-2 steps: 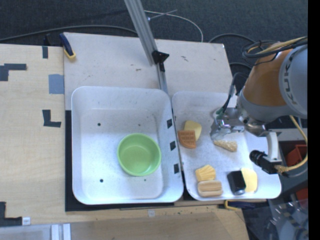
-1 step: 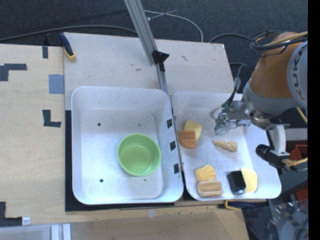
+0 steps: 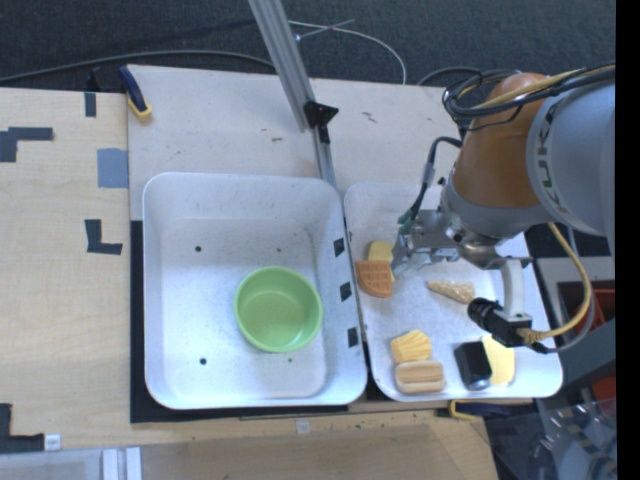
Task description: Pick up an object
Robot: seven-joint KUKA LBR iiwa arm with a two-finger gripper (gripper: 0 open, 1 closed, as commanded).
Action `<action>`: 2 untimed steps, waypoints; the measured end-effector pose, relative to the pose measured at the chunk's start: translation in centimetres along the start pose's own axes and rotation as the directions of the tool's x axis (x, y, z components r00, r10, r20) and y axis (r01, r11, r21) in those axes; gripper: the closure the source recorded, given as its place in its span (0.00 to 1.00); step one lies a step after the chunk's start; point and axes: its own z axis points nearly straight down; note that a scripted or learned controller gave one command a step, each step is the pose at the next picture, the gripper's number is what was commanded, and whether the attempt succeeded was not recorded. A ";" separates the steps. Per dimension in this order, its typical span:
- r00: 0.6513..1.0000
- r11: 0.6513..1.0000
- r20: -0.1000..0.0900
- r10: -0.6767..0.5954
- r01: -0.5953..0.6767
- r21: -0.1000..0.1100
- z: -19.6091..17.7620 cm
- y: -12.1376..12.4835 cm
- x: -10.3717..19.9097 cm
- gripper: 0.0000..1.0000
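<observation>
The scene is evenly and fairly brightly lit from above, with no hard glare. The two white bins (image 3: 170,268) read slightly bluish and a little washed out, yet their speckled floors remain visible. Shadows are soft: a faint one sits under the green bowl (image 3: 278,309), and a darker one lies beneath the arm (image 3: 530,158) over the right bin. The dark floor (image 3: 120,8) behind the desk (image 3: 60,218) is grainy. Overall sharpness is modest, with small items looking soft and edges slightly smeared, as from compression.
</observation>
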 end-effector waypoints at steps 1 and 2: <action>1.000 1.000 0.000 0.000 0.000 0.000 0.8 -0.5 4.7 1.00; 1.000 1.000 0.000 -0.002 0.002 0.000 1.3 -0.5 10.4 1.00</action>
